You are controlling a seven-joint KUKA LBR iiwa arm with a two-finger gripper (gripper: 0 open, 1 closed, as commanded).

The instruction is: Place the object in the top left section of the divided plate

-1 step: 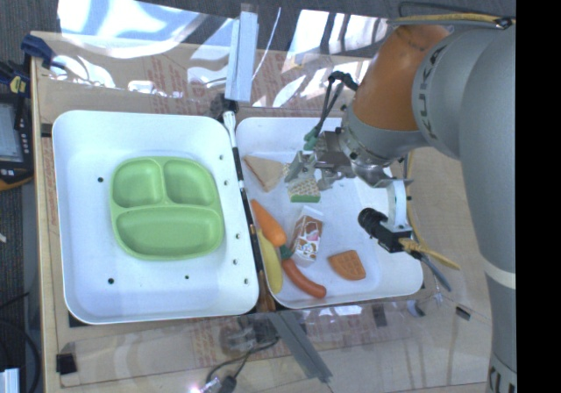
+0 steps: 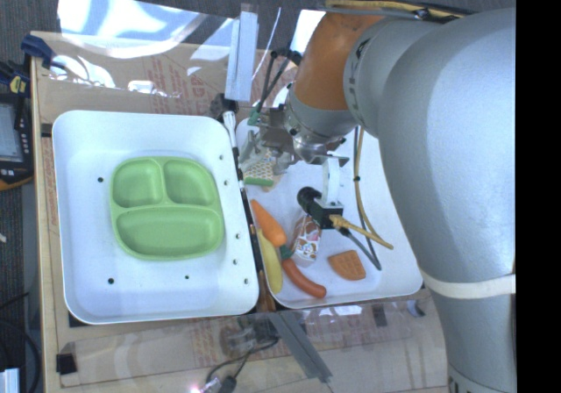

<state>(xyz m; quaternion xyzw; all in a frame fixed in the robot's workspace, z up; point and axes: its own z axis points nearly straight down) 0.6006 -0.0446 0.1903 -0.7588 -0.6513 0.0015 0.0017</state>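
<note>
The green divided plate (image 2: 166, 209) lies flat in the middle of the left bin (image 2: 79, 295), its 3 sections bare, so nothing has reached the top left section (image 2: 136, 182) yet. The loose items sit in the right bin (image 2: 399, 273), crowded against the wall it shares with the left one: an orange carrot (image 2: 269, 222), a yellow piece (image 2: 273, 265), a red sausage-like piece (image 2: 303, 279), a small printed packet (image 2: 306, 242) and an orange cracker-shaped piece (image 2: 348, 266).

The arm (image 2: 421, 102) reaches in from the right and bends down over the upper end of that bin, which puts the end effector (image 2: 266, 153) low beside the dividing wall, just above a small green and white object (image 2: 259, 177). That object seems the likely target, though the wrist hides much of it. Whether the end effector is spread or closed cannot be told here, and no item can be seen gripped.
</note>
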